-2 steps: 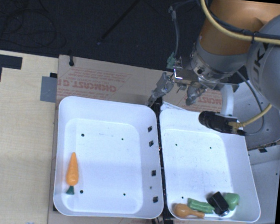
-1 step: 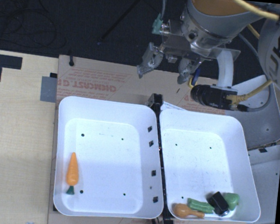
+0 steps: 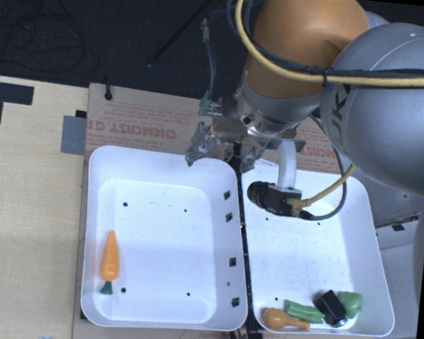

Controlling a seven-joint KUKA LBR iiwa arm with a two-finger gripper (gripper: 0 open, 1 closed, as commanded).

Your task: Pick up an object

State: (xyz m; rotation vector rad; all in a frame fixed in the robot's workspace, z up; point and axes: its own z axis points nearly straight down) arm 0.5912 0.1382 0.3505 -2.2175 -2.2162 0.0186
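The arm (image 3: 359, 83), grey with its orange band, reaches in over the far edge of the tabletop (image 3: 18, 204), and its claw (image 3: 218, 152) sits above the far end of the seam where the two white bins meet. Whether the claw is apart or together cannot be told from this angle, as the wrist hardware hides much of it; nothing shows between its tips. A yellow cable (image 3: 331, 190) loops down from the wrist to a black fitting (image 3: 270, 197) hanging over the far part of the right bin (image 3: 371, 244).

The left bin (image 3: 166, 175) carries one thing: a toy carrot (image 3: 111, 257), orange with a small green top, lying near the bin's left wall toward the near-left corner, its green end pointing to the near edge. It is well apart from the claw.

In the right bin, the objects are gathered along the near wall toward the near-right corner. A green pod-shaped toy (image 3: 302, 311) lies beside an orange-yellow pear-like toy (image 3: 283, 320), the two just beside each other or touching. A black block (image 3: 331, 308) rests tilted to their right, touching a light green piece (image 3: 351, 301) that lies against the bin's right wall. All of these are well apart from the claw.

Brown cardboard (image 3: 142, 119) lies under both bins.
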